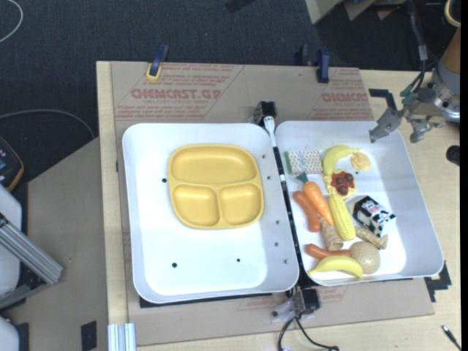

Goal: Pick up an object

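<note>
We are seeing the yellow tray [216, 183] sitting in the left bin [146, 218]; the banana [342, 154] is lying in the right bin [417, 218], at eight o'clock from the spread, empty gripper [401, 129].

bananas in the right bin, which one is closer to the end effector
The peeled yellow toy banana at the bin's far end, below the end effector. The other yellow toy banana lies at the near edge beside the tan ball.
</note>
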Controlling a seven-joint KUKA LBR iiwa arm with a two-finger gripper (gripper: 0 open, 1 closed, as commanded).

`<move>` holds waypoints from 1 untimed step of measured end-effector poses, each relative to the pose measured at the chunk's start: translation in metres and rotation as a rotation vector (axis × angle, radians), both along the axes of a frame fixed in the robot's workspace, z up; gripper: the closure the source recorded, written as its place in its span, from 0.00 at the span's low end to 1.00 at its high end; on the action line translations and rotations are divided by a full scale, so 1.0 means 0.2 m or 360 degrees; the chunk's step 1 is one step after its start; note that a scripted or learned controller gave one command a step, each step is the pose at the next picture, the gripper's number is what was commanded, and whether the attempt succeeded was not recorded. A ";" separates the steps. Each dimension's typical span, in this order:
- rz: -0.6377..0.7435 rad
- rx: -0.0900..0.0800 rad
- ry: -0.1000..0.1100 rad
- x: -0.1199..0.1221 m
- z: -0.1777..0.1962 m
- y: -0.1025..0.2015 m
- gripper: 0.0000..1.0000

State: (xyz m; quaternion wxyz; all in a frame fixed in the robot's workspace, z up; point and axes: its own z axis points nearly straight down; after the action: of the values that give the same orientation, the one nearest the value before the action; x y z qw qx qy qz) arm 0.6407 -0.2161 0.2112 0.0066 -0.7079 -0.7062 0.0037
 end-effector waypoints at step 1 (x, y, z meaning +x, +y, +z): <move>0.0005 -0.0006 -0.0023 0.02 0.04 0.00 0.00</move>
State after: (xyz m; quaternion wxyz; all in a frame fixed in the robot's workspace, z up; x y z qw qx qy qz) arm 0.6438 -0.2157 0.2199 0.0001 -0.7069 -0.7073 0.0001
